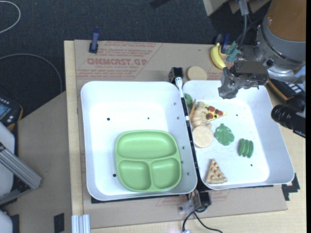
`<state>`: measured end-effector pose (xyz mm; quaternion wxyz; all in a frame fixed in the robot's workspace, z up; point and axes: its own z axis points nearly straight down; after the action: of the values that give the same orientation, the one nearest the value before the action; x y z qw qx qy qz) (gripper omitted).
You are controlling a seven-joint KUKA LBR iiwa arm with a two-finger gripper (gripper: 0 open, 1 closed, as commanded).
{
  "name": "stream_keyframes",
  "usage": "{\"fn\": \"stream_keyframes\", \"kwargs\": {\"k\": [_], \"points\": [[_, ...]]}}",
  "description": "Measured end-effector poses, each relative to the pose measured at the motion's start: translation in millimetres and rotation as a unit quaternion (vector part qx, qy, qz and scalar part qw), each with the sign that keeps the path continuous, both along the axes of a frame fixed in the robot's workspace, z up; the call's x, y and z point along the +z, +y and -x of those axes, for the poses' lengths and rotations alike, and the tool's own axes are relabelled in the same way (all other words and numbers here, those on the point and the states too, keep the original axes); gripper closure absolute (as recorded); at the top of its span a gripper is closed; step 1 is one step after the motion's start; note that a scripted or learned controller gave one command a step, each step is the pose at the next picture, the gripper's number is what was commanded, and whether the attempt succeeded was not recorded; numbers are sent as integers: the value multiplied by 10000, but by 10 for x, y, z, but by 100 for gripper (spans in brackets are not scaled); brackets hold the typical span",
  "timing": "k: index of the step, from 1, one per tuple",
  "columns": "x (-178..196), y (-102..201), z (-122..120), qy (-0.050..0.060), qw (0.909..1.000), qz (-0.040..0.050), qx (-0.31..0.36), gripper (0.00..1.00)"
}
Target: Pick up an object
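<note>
Hovering gripper (227,92) above right bin (272,130), pizza slice (210,112) nearby

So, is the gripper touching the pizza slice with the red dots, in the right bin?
Apart. In the camera view the gripper hangs near the bin's back edge, and bare white bin floor shows between it and the pizza slice.

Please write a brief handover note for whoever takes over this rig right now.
Gripper: above the far edge of the right bin, nothing seen between its fingers.
Right bin holds two pizza slices, a round cracker, a green leaf and a green pod.
Left bin holds a green divided plate.
Done: nothing picked up.
Left: pick one item.
</note>
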<state>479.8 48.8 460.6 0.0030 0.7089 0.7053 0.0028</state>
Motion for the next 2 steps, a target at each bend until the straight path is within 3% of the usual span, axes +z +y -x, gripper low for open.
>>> {"fn": "stream_keyframes", "kwargs": {"k": [1, 2], "points": [[-1132, -457, 18, 102, 9999, 9, -8, 100], [-1044, 302, 6, 33, 10000, -11, 69, 100]]}}
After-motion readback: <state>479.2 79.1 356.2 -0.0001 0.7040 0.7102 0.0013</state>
